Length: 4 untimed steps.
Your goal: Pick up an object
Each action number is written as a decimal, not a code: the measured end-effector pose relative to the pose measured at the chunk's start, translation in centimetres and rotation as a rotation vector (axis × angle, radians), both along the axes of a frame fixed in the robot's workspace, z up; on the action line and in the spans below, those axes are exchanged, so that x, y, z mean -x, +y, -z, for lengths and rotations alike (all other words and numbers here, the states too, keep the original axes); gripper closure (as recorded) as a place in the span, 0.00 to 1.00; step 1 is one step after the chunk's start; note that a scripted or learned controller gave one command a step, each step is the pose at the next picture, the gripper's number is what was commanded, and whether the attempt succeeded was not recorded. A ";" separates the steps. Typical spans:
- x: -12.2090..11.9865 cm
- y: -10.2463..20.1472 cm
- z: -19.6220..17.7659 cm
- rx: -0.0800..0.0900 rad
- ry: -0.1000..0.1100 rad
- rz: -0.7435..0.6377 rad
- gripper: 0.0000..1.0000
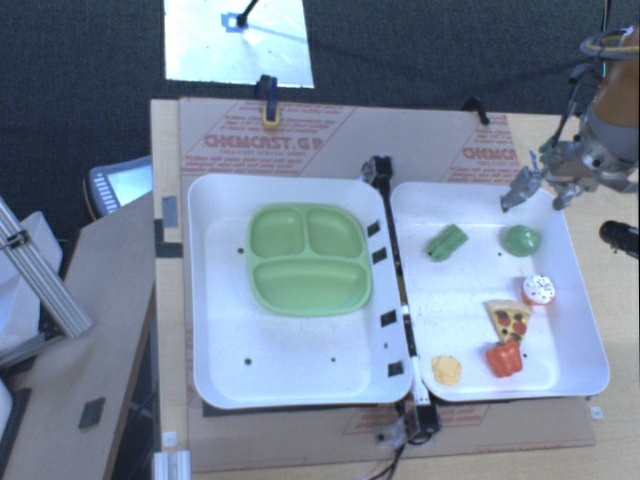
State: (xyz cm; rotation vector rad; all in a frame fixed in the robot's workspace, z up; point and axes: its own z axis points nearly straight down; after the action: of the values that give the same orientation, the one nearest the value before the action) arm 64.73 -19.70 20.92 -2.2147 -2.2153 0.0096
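My gripper (541,192) hangs above the far right part of the right bin (590,313), open, with nothing between its fingers. Just below it lies a round green toy (521,239). A green pepper-like piece (447,242) rests further left in the same bin. Near the right wall sits a small white cupcake with red dots (538,289). A pizza slice (510,319), a red pepper (504,359) and a yellow piece (446,370) lie toward the front.
The left bin (215,368) holds a green divided plate (307,259). A black clip strip (390,268) runs along the seam between the bins. Cardboard lies under both bins, and a grey frame (40,278) stands at the left.
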 end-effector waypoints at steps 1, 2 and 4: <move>-0.3 0.1 -0.9 0.003 -0.013 -0.003 0.00; -0.3 -0.5 5.2 0.002 -0.009 -0.001 0.00; -0.9 -0.2 12.4 0.003 -0.013 -0.006 0.00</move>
State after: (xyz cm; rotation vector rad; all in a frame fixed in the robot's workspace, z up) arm 65.60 -19.87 8.51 -2.2159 -2.2300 -0.0012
